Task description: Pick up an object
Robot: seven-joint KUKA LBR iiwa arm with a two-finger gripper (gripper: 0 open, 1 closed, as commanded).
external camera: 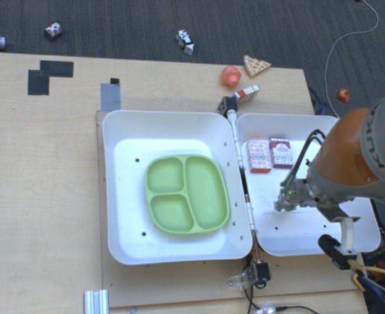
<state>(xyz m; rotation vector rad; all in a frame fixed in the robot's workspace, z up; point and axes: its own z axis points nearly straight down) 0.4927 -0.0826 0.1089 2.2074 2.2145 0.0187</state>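
One fixed camera looks down slantwise (from above) on both bins (110, 175).

place: you look at a robot lab | signs: plywood bench (42, 175) with black tape marks (47, 76) | two white bins (114, 175) clamped together | loose cables (349, 38) on grey carpet (127, 12)

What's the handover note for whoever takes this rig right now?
Claw: low over the right bin, near its middle; nothing seen between its fingers.
Things: two small red-and-white boxes lie side by side at the right bin's far-left corner; a green divided plate sits in the left bin.
Done: no object lifted.
Left: grasp one and raise it, likely a box.
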